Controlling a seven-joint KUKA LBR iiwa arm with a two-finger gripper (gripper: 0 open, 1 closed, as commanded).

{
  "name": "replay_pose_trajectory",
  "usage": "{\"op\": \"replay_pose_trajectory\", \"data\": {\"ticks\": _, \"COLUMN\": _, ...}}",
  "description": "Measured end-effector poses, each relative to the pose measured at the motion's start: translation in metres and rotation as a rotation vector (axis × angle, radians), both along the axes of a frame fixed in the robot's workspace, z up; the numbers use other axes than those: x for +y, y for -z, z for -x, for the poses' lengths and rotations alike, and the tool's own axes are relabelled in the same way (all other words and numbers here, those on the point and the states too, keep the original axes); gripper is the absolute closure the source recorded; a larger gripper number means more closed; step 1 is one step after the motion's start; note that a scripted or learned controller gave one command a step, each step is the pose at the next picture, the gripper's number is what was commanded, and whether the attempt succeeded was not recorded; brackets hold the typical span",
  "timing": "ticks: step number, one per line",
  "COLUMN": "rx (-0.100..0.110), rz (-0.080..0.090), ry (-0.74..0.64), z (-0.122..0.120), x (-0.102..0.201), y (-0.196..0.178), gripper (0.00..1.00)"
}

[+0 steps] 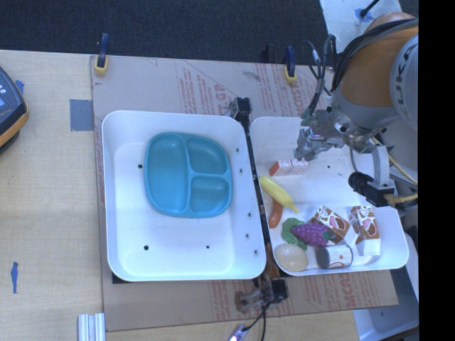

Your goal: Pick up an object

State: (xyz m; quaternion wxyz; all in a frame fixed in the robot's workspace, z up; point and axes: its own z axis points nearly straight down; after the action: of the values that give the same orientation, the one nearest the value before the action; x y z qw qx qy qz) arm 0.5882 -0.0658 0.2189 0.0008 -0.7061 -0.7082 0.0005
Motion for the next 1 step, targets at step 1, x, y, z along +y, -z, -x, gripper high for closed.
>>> {"op": "replay_pose_trajectory", "data": {"ticks": 1, "rx": 0.003, "rz": 0.001, "ry": -0.002, "z": 0.0615, "x": -0.0019, "y": 0.0277, "gripper": 1.0}}
